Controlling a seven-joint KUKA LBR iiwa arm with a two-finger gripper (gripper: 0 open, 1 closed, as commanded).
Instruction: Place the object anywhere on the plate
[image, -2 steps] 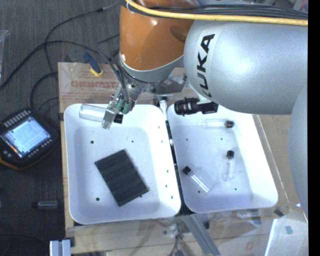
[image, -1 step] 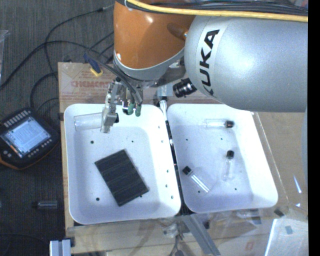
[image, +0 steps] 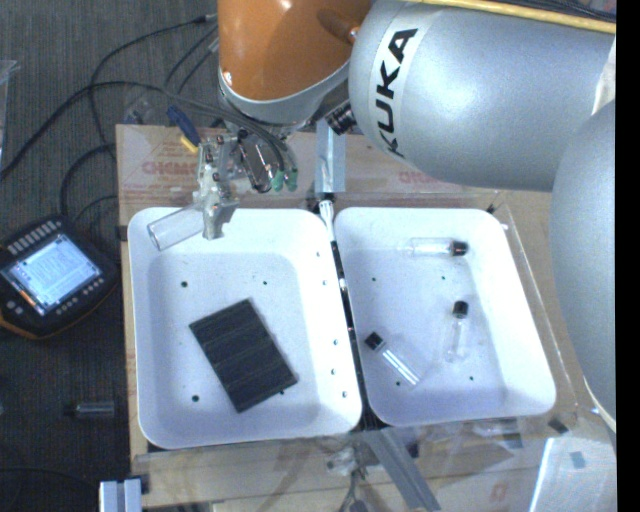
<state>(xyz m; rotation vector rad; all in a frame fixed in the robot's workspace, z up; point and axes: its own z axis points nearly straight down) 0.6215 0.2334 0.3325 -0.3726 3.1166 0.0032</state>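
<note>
Black plate (image: 243, 355) in left bin (image: 160, 300)

A single fixed camera looks down at a slant on the bench, taking in both white bins, the left bin (image: 150, 400) and the right bin (image: 520, 300), nearly whole. The grey-and-orange arm (image: 440, 80) enters from the right and top, close under the lens and looming large. Beyond the bench's left edge, dark floor and a handheld control pendant (image: 50, 275) fall within view.
</note>
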